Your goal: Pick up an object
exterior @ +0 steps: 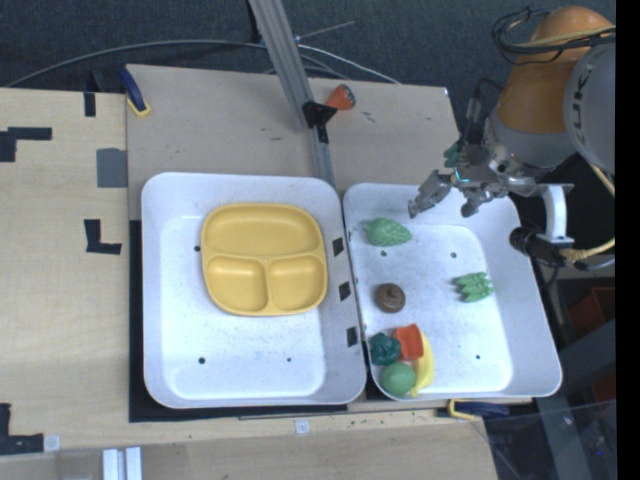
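The two-finger gripper (446,200) on the grey arm with the orange band is positioned over the far edge of the right-hand shallow white bin (528,338). Its fingers are spread apart, and nothing is between them.

Positions below are given relative to the small brown round object (389,296), which lies near the middle of the right-hand bin:

- A pale green leafy vegetable-shaped toy (386,233) lies beyond the brown object, toward the far side of the bin. It sits just left of and below the gripper and is apart from the fingers.
- A small dark green lumpy toy (473,286) lies to the right of the brown object, well apart from it.
- A cluster of toys lies nearer the camera than the brown object, in the bin's near-left corner: a dark teal piece (384,348), an orange-red block (409,342), a yellow banana-shaped piece (424,366) and a green ball (398,378). These pieces are touching one another.
- A yellow three-compartment plastic tray (264,258) lies to the left of the brown object, in the left-hand shallow white bin (170,308).

Both bins rest side by side on the light wooden desk (60,298).
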